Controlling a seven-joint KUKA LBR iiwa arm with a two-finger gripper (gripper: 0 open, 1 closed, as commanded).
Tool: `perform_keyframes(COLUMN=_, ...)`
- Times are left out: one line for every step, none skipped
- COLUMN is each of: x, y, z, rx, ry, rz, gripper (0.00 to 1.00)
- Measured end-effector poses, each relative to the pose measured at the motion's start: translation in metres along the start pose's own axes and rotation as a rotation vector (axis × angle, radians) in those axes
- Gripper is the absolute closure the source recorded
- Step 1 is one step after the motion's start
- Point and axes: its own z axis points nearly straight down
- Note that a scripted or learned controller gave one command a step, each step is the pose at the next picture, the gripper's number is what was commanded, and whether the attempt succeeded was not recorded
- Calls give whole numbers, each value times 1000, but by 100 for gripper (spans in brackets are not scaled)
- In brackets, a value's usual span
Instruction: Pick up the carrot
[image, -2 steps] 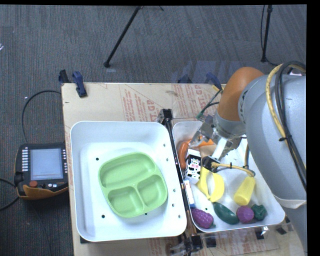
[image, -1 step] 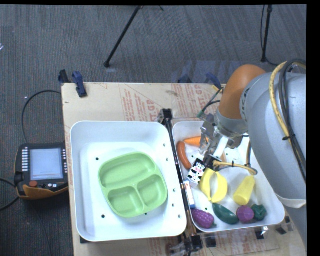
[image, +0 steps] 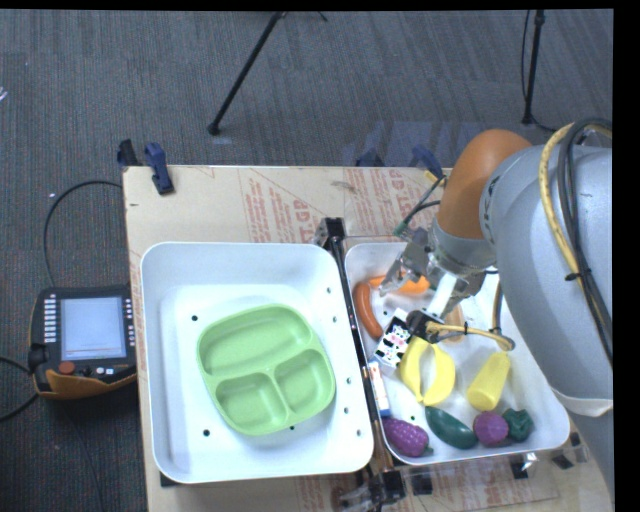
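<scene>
Ribbed grey carpet; tapered smooth orange carrot (image: 414, 286)

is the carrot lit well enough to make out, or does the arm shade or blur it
Camera view: even, soft lighting without harsh glare; the carrot shows as a small orange patch, mostly covered by the gripper; the green plate is sharp, the nearby arm looks slightly soft.

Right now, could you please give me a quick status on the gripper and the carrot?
Gripper low in right bin, fingers unclear. Carrot beside it, grasp unconfirmed. Hot dog and banana close by.
</scene>
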Motion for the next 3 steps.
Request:
perform_keyframes(x=0, y=0, z=-9, rx=4, ry=-1, rz=-3, gripper=100)
perform_keyframes(x=0, y=0, z=-9, rx=4, ry=-2, rz=-4, gripper=0)
perform_keyframes(x=-1, y=-1, z=-19, rx=7, ry=-3, rz=-7, gripper=100)
